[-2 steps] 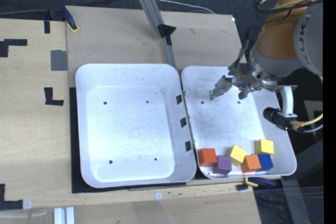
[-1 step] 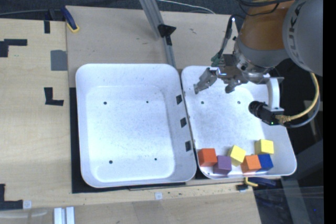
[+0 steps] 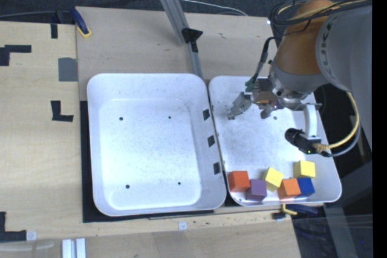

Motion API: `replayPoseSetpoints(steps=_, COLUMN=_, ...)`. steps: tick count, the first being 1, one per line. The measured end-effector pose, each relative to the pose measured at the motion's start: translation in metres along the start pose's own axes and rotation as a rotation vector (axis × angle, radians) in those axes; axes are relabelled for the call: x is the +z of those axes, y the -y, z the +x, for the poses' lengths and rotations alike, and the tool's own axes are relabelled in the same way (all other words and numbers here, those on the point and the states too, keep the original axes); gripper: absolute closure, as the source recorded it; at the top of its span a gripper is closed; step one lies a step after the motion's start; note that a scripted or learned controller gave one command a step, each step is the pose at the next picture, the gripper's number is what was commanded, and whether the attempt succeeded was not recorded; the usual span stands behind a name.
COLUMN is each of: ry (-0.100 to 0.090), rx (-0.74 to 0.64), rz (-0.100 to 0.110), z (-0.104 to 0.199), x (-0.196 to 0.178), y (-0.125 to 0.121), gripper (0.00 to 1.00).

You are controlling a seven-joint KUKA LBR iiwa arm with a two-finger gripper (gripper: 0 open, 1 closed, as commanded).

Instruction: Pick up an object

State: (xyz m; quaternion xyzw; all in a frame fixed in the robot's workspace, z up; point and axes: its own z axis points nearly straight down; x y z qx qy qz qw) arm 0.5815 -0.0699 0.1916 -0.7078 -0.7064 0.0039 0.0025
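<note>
Gripper [image 3: 242, 107] fingers slightly parted, holding nothing, poised over the far part of the right bin [image 3: 242, 136]. Approach step under way, no grasp yet. Next: travel toward the near rim, descend over one cube. Small coloured cubes [image 3: 273, 181] clustered there: orange, purple, yellow, blue.

Two bins sit side by side on the surface [image 3: 145, 27], the left bin [image 3: 97, 130] touching the right bin [image 3: 329, 193]. All the blocks [image 3: 272, 181] are bunched in the right bin along its near edge, some touching each other. The pincer [image 3: 248, 107] hangs over that bin's far end, well apart from them.
</note>
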Motion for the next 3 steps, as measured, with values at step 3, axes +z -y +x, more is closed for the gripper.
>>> replayPoseSetpoints(steps=3, ry=0.001, rx=-0.002, rz=-0.004, z=-0.074, x=0.099, y=-0.100, gripper=0.00)
